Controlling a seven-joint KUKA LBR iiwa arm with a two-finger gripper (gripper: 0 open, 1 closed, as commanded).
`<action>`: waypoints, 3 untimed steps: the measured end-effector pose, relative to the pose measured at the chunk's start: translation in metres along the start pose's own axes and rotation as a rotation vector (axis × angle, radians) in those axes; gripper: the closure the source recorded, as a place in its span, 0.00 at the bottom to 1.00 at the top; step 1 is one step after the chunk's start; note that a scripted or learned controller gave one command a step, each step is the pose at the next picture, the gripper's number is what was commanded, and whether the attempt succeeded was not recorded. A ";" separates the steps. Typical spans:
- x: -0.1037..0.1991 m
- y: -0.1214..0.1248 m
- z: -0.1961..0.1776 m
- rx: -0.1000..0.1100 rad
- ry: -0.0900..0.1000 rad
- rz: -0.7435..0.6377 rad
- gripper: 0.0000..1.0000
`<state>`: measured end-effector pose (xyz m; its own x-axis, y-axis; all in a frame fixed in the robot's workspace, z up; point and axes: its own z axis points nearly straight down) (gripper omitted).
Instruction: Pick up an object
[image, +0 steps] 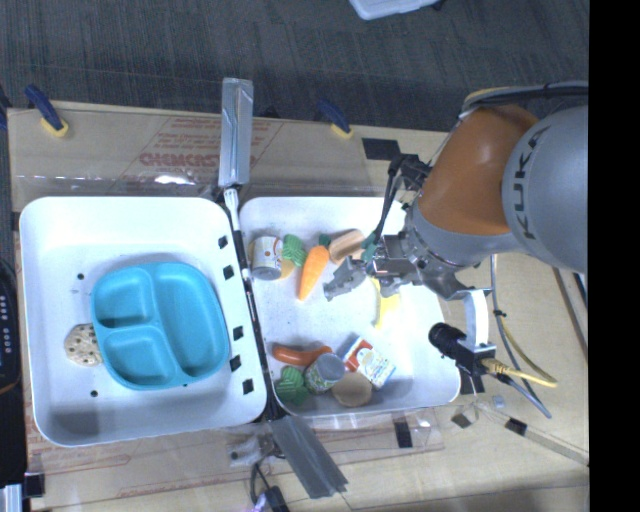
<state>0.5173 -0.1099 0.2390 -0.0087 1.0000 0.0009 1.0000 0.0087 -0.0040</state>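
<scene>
Overhead slanted view of a table (100, 130) bearing two white bins side by side. The left bin (50, 300) holds a blue divided tray (158, 324) and, touching the tray's left edge, a speckled cookie (80, 344). The right bin (420, 385) holds the loose objects. Along its upper part lie a small can (266, 257), a green item (293, 249) just beside it, an orange carrot (312, 271) set at a slant, and a tan bread-like piece (346, 243) near the carrot's tip. Along its lower edge lie a red sausage (299, 353), a green vegetable (290, 381), a second can (325, 373), a small red and white carton (368, 362) and a brown round item (352, 392), all crowded together. The arm (520, 180) reaches in from the right, its orange band above the wrist. The gripper (345, 279) hangs low over the right bin, just right of the carrot and below the bread-like piece. Whether its fingers are spread or closed cannot be told, and no object is seen between them. A yellow item (385, 305) lies partly under the wrist.
</scene>
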 end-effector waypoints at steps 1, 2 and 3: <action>-0.016 0.067 0.084 0.005 -0.001 0.035 0.00; -0.006 0.066 0.148 0.000 0.000 -0.037 0.00; -0.007 0.066 0.138 0.000 -0.002 -0.040 1.00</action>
<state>0.5830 -0.1162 0.1009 -0.0489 0.9988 -0.0006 0.9988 0.0489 -0.0036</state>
